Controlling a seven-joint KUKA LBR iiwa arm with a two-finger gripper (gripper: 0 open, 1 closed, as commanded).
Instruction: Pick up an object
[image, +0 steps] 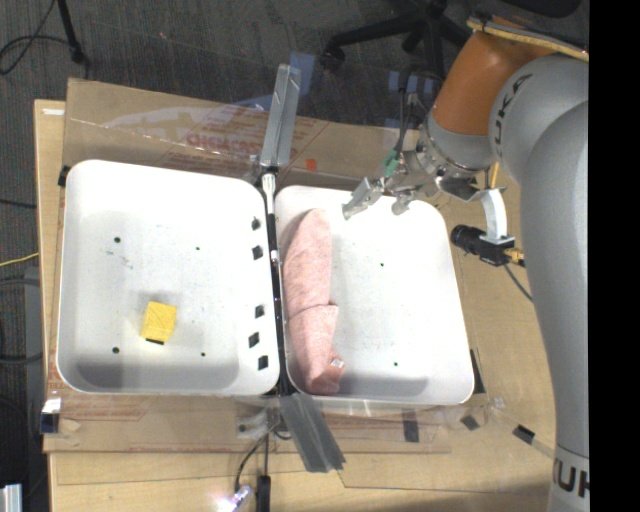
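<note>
A long pink rolled cloth lies along the left side of the right bin, from near the far wall to the front. In the left bin, a small yellow block rests toward the front left. My gripper hangs over the far edge of the right bin, above and to the right of the cloth's far end. Its two fingers are spread apart with nothing between them.
A metal divider bar runs between the bins at the back. A black cable and connector hang off the arm beside the right bin's right wall. The grey arm covers the bench's right side.
</note>
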